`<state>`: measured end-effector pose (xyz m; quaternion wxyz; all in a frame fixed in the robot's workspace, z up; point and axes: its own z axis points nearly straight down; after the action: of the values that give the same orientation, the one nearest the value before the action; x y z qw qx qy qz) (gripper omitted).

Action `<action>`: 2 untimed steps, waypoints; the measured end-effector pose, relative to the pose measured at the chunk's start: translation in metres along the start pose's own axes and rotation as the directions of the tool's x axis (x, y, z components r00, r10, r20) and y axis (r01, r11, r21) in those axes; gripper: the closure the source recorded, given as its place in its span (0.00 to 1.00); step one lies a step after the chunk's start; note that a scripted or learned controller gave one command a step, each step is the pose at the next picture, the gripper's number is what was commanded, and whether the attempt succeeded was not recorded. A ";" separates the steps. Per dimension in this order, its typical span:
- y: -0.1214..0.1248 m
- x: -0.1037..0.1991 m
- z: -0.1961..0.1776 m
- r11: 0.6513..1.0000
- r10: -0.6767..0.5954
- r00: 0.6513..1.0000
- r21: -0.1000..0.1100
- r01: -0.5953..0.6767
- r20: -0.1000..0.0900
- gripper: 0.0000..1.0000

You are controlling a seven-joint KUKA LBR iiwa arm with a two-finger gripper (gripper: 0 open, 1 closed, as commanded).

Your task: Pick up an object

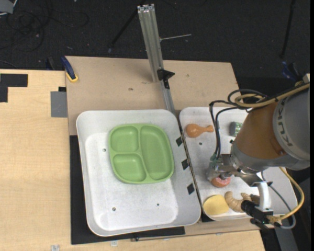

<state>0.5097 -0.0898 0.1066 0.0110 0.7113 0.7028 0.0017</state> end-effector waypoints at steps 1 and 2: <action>0.004 -0.008 -0.061 1.000 -0.009 1.000 0.016 0.009 -0.013 1.00; 0.010 -0.018 -0.107 1.000 -0.012 1.000 0.015 0.012 -0.012 1.00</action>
<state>0.5177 -0.1060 0.2144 0.0012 0.7071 0.7071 0.0006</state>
